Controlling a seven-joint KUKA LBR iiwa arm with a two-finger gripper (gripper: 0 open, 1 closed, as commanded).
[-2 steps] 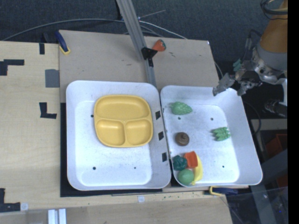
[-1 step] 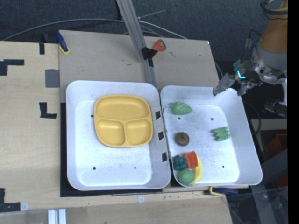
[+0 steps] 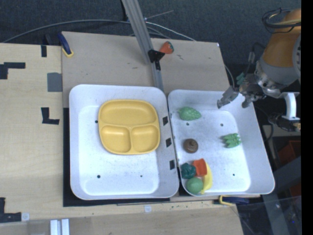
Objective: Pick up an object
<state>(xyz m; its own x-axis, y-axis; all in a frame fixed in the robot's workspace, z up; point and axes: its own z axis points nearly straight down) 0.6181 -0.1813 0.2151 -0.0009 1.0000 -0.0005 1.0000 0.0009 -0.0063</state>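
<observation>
Worktop (image 3: 112, 58): a pale wooden surface seen from above at a slant, bearing two shallow white bins side by side.
Left bin (image 3: 83, 170): holds a yellow divided plate (image 3: 129, 126) with three compartments, lying in the bin's upper half.
Right bin (image 3: 254, 155): holds several small toy foods.
Green leafy piece (image 3: 189, 114): upper left of the right bin.
Brown round piece (image 3: 190, 145): just below it, near the bin's left wall.
Small green piece (image 3: 231, 140): centre right of the bin, well apart from the others.
Cluster (image 3: 196, 175): at the bin's lower left, a dark teal piece, an orange-red piece, a yellow piece and a green ball, all touching.
Arm (image 3: 281, 53): grey and orange, at the upper right of the frame.
Claw (image 3: 236, 99): over the right bin's upper right corner, fingers spread apart, nothing between them, well apart from every toy.
</observation>
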